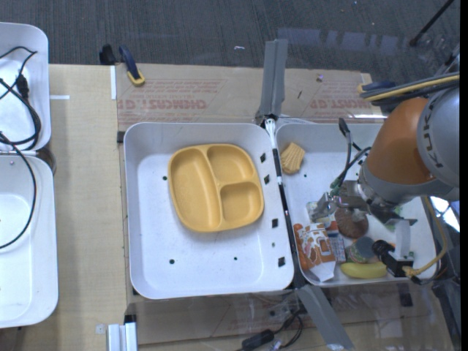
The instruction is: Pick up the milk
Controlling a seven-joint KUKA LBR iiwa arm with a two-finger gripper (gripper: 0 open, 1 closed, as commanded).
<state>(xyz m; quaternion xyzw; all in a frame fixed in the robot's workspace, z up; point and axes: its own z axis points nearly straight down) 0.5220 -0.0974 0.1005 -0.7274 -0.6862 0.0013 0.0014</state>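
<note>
In the right bin [322, 143] a flat white and orange-red carton [317, 246] lies near the front left corner; it looks like the milk. The arm, with its orange band [398, 152], reaches in from the right and hangs low over the bin's middle. My gripper [327, 206] points down-left, just above and behind the carton's far end, next to a brown round item [353, 226]. Nothing can be seen held in it, and the wrist hides part of the bin floor.
The right bin also holds a waffle-like piece [292, 157] at the back left, a banana [363, 270] at the front and a greenish round item [360, 252]. A yellow divided plate [216, 187] lies in the left bin [146, 218]. A divider wall separates the bins.
</note>
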